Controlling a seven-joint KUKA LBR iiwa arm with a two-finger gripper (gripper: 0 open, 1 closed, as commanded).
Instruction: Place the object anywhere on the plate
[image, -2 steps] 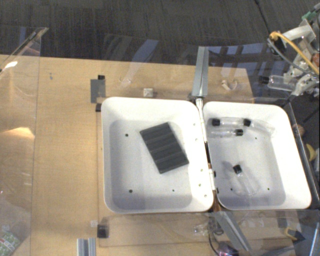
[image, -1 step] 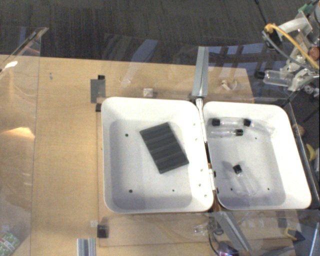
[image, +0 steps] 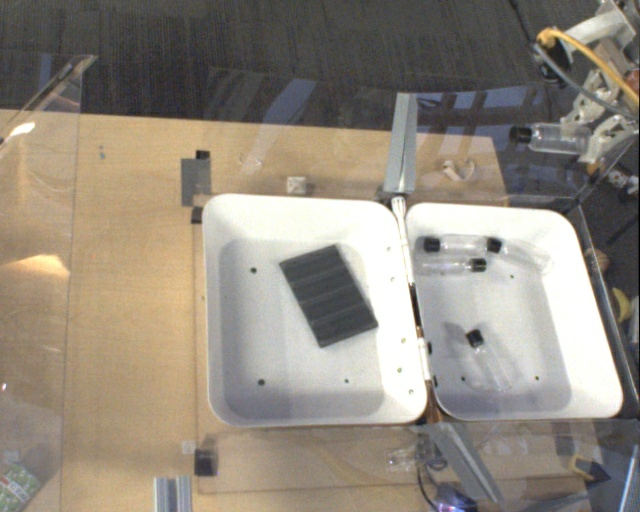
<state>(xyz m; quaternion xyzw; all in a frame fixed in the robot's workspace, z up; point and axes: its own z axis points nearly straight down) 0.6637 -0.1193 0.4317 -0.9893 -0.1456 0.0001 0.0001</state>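
Note:
A dark grey ridged rectangular plate (image: 328, 295) lies tilted in the middle of the left bin (image: 230, 400). My gripper (image: 590, 135) is high at the top right, behind the right bin (image: 590, 400) and outside it. A clear vial with a black cap (image: 545, 136) sticks out sideways to the left from between its fingers, well above the bench. The plate is far to the lower left of the gripper.
Clear vials with black caps lie in the right bin: two near the back (image: 460, 243) (image: 460, 265) and one near the middle (image: 488, 358). A grey metal post (image: 402, 145) stands behind the seam between the bins. Cables hang around the wrist.

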